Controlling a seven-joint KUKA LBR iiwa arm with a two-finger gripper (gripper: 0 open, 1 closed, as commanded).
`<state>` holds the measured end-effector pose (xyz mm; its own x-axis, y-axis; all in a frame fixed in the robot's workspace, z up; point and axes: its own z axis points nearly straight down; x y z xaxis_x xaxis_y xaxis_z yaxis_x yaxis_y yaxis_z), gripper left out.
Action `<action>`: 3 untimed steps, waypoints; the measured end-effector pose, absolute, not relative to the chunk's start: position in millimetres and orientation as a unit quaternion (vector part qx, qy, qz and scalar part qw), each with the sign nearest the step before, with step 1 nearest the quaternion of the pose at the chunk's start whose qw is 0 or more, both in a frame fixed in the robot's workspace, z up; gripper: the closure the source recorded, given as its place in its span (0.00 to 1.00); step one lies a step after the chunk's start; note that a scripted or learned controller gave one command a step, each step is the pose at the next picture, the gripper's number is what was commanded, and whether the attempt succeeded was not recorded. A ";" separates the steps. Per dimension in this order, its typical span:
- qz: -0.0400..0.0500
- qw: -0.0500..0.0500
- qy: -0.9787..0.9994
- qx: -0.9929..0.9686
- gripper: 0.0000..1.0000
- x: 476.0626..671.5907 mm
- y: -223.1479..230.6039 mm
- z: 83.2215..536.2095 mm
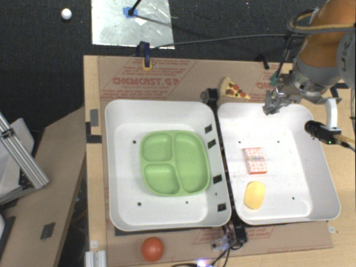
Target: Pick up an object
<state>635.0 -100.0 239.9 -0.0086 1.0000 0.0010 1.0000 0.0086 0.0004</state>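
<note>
Nearest you, note the round orange-red ball [152, 248] resting on the brown cardboard sheet [167, 77] outside both bins, so treat it as out of the working area. Behind it, the left shallow white bin [119, 149] holds a pale green plastic divided tray [174, 162], lying flat near the bin's centre; it is broad and low, and would likely be hard to pinch. The right shallow white bin [317, 166] carries the likelier candidates: a smooth yellow oval object [255, 194] near its front, and just behind it, apart from it, a small flat red-and-white printed packet [255, 160]. Both lie in open floor, well clear of the walls, which leaves room for a descent from above. The two-finger gripper [272, 105] hangs at the far edge of this bin, well apart from both items and holding nothing; whether its fingers are spread or closed cannot be determined. Beyond the bins, a flat pizza-slice toy [235, 89] lies on the cardboard, a blue clamp [144, 52] sits at its far edge, and a silvery sheet [132, 14] and small white ball [67, 14] lie on dark flooring.
</note>
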 end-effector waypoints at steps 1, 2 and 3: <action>-0.001 0.000 -0.711 -0.704 1.00 636.2 -43.9 231.6; 0.000 0.001 -0.710 -0.704 1.00 617.4 13.3 229.9; -0.001 0.000 -0.711 -0.704 1.00 617.9 73.7 227.2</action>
